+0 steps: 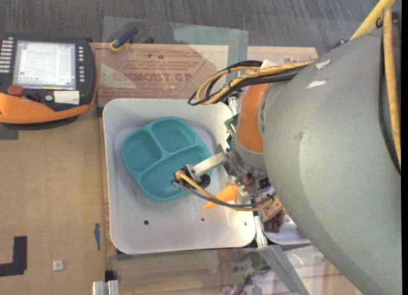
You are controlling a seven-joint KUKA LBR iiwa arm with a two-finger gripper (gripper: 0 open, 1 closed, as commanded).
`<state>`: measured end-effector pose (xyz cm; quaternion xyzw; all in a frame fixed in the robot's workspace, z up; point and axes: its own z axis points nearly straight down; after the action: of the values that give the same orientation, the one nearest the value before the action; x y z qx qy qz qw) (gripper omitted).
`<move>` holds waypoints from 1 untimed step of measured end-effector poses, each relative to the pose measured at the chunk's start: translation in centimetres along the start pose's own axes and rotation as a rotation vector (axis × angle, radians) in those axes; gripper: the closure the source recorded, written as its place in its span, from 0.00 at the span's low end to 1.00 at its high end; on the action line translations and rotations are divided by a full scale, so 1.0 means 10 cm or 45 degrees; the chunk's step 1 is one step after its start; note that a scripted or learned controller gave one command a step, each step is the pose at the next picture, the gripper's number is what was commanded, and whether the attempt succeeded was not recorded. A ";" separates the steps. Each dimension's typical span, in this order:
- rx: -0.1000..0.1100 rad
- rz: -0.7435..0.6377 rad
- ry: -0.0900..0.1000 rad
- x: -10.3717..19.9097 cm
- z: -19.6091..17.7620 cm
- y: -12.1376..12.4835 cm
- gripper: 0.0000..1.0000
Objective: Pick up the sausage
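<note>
The table (51,179) is brown, cardboard-like. On it sits a white bin (166,236), and at the far left an orange-and-black control pad (44,77) with a lit screen.

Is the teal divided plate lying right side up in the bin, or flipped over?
Right side up. The teal plate lies flat in the left white bin, its three compartments facing the camera, with raised dividers visible between them.

Smooth matt teal plastic tray (162,157), glossy white plastic bin (127,223), matt grey arm casing (338,160), brown cardboard (159,74)
</note>
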<state>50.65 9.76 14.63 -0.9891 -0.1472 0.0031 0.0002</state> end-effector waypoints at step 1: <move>-0.007 0.085 0.003 0.58 -2.45 -0.10 1.00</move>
<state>56.06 12.39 39.08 -0.9934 -0.1143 0.0015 -0.0024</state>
